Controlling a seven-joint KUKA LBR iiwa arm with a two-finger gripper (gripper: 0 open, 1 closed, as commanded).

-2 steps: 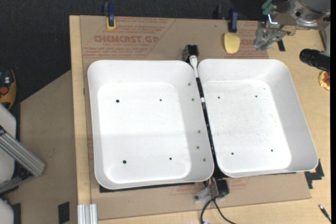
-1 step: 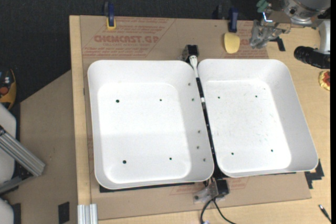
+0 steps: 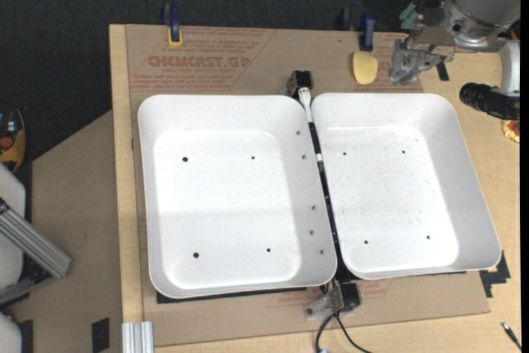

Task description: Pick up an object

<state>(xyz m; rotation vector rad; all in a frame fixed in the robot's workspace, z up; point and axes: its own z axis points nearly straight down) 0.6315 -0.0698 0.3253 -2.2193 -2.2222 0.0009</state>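
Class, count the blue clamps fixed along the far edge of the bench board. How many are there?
2. One blue clamp sits at the far edge above the left bin; the other above the right bin, beside the yellow object.

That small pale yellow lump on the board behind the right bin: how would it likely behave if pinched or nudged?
The yellow lump looks rounded and matte, perhaps foam or soft plastic, so probably light and a bit squashy. Its curved outline suggests it may slide or roll from a push. It lies beside the pincer, on the board outside the right bin.
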